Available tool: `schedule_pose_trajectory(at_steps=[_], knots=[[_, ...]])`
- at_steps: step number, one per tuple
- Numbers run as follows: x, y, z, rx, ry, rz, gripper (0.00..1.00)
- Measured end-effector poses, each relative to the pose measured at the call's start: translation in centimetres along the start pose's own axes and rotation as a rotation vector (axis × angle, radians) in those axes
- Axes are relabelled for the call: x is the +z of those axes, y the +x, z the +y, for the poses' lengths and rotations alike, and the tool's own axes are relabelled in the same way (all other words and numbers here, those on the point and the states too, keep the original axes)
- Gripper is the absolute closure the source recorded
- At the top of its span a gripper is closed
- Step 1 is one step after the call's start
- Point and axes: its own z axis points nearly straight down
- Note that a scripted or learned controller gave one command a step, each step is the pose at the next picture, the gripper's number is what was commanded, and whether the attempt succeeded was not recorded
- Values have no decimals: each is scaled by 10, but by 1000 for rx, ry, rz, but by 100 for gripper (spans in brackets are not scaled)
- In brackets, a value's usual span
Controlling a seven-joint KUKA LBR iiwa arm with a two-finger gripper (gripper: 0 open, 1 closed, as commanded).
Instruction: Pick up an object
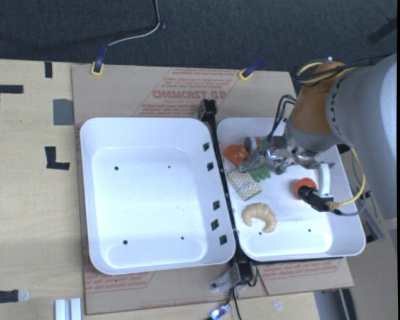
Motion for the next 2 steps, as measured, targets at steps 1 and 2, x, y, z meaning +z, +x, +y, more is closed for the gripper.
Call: schedule_pose_trajectory(at_steps=[1,2], knots=[[-14,0,3,-3,-4,1,100],[-105,59,35,-9,-2,3,100]])
